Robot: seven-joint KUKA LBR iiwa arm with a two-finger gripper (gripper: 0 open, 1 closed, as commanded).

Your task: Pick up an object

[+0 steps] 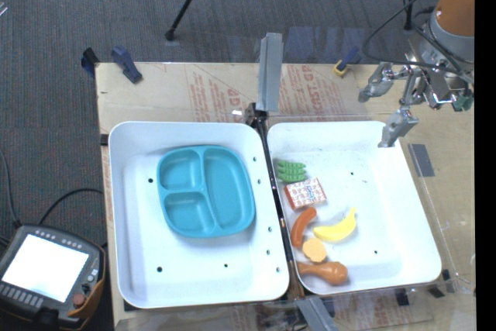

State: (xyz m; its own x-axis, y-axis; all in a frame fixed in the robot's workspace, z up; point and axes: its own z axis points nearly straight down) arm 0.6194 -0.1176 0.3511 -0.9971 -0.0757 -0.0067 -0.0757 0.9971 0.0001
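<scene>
Tool [391, 108] hangs above the far right corner of the right bin [422, 244], up off the bin floor, nothing between its fingers; fingers look spread, one toward the upper left and one pointing down at the bin rim.

Candidate things sit clustered along the right bin's left side: green pea pods [291, 170], a red-patterned packet [304, 192] just below them, a sausage [303, 225], a banana [338, 228], an orange round piece [315, 250] and a drumstick [324, 270] nearest the camera. Several touch or nearly touch, so a clean pinch looks harder in the middle of the group.

Left bin [128, 244] carries a blue divided plate [207, 191], flat at its centre.

Judgement: pick not yet begun; tool is well apart from every item.
</scene>
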